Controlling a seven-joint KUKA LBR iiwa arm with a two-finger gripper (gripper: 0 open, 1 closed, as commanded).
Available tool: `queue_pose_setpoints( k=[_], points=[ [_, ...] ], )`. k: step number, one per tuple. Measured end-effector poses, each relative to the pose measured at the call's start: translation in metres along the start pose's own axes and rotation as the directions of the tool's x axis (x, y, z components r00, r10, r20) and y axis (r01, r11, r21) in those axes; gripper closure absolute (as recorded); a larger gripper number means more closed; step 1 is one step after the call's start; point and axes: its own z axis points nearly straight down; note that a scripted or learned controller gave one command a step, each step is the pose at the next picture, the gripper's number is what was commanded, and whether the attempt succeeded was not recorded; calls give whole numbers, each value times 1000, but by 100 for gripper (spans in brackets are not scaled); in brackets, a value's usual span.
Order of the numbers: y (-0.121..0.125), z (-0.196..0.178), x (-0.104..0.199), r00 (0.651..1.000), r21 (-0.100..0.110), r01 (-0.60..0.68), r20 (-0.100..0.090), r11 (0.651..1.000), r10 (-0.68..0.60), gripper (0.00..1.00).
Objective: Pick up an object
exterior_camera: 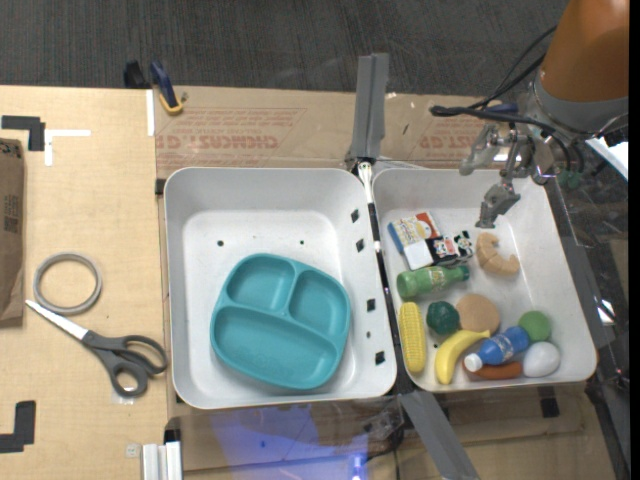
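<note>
Tan croissant [497, 255] lies just below the hand [497, 204], apart.

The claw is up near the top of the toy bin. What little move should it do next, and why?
Probably a short move straight down. The claw hangs above the right bin with nothing between its fingers, and the croissant lies just below it, a little apart from the other toys. Lowering there looks like the easiest way to reach something to pick up.
</note>
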Motion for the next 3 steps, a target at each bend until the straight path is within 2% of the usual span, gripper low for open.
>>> queue_pose_setpoints(
  k=[1, 2, 3],
  points=[
    [-2, 137, 29, 1000, 2, -26, 9, 1000, 26, 0],
    [-67, 139, 98, 998, 4, -60, 6, 998, 60, 0],
    [-69, 137, 158, 997, 6, -77, 25, 997, 77, 0]
  ],
)
